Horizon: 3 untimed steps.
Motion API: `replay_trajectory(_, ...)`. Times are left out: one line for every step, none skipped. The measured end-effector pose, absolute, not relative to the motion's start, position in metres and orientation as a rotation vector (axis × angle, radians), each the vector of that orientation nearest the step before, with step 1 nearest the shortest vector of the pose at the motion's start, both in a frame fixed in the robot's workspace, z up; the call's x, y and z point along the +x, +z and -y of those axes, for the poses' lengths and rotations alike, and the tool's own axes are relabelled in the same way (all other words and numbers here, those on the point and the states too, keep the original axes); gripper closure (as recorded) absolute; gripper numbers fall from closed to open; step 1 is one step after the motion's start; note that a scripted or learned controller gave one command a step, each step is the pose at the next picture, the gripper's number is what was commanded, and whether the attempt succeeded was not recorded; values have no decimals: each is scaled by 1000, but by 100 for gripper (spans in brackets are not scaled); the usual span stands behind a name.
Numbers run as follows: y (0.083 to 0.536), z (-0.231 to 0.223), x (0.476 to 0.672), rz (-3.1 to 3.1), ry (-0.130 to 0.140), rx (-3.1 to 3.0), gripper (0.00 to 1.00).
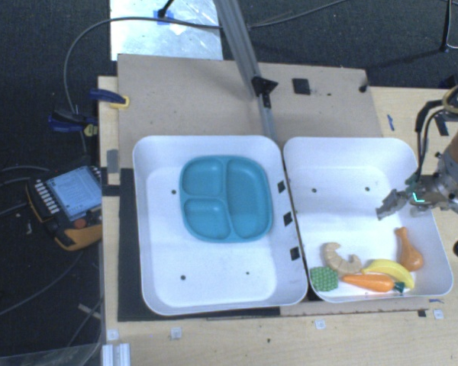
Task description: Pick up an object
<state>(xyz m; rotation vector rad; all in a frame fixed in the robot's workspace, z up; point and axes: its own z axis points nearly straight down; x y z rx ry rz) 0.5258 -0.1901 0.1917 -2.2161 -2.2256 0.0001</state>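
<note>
Several toy foods lie in the near corner of the right bin (343, 166): a tan knobbly piece (341, 258), a yellow banana (389, 268), an orange carrot (369, 283), a small green item (324, 279) and an orange drumstick-shaped piece (408, 250). My gripper (403, 203) hangs over the right side of this bin, just above and behind the drumstick piece. Nothing shows in its grasp. The grey arm comes in from the right edge.
A blue divided plate (227, 198) lies in the left bin (156, 280). A slanted metal pole (240, 36) rises behind the bins. Clamps and a handheld device (69, 200) sit off the bench to the left. The far half of the right bin is bare white floor.
</note>
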Motion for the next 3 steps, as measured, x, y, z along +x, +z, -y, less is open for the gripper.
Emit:
replay_trajectory(193,190,526,2227,-1,-2217,0)
replay_trajectory(131,184,527,2222,2,-2217,0)
replay_trajectory(87,184,530,2227,-6,-2225,0)
